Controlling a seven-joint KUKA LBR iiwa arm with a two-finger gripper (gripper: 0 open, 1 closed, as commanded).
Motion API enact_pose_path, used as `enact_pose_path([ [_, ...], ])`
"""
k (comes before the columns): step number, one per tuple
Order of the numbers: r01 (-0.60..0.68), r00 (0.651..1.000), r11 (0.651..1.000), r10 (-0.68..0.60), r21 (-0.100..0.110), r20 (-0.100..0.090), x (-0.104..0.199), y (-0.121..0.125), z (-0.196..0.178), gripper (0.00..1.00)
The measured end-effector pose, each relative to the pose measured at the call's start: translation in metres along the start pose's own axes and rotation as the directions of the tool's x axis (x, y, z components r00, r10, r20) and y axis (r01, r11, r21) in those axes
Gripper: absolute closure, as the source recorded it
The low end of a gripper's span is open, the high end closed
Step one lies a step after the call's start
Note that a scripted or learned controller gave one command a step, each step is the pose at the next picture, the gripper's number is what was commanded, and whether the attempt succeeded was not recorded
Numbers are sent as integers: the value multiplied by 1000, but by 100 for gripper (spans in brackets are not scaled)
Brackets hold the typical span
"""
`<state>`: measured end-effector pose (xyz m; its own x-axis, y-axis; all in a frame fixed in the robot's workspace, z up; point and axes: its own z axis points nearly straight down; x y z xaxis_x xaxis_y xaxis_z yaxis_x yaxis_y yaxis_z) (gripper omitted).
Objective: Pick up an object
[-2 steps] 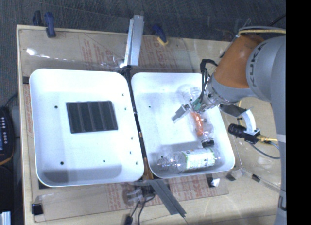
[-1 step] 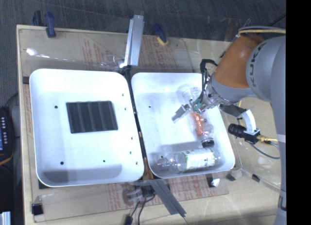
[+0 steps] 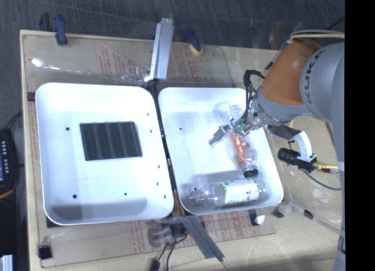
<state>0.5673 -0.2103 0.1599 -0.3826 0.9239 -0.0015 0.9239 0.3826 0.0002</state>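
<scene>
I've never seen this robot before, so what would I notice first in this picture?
First you'd spot the big grey arm with its orange band reaching in from the right, its gripper low over the right bin. In that bin lie a clear plastic bottle with a white label along the near wall and a small bottle with orange inside. The left bin holds a dark ribbed rectangle.

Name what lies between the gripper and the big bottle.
An orange-filled small bottle lies between gripper and big bottle, seen in the camera view.
</scene>
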Motion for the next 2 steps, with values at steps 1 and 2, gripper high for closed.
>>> enact_pose_path([
  [1, 126, 992, 992, -126, 1, -3, 31, -13, 39, 0],
  [2, 172, 985, 985, -172, 0, -1, 1, -1, -5, 0],
])
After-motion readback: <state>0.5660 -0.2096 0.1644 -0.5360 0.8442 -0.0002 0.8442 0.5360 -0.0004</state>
